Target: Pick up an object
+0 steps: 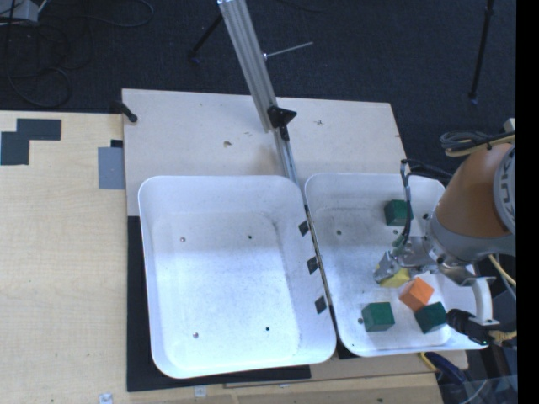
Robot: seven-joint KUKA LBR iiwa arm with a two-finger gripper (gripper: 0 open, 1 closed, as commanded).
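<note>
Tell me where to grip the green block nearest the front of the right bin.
Grip the green block across its two opposite flat sides, coming straight down from above. It lies flat on the right bin floor, apart from the orange block, so its sides look free.

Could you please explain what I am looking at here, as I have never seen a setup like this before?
This is one picture from a camera fixed above a workbench, looking down at a slant. The grey and orange shape at the right is a robot arm; its gripper, a two-finger claw, is down inside the right bin. Beside that is the left bin, another shallow white tray. In the right bin lie three green blocks: one near the back and two near the front, plus an orange block and a yellow piece right under the gripper. Whether the gripper holds anything cannot be made out. A metal rail slants over the bench.
</note>
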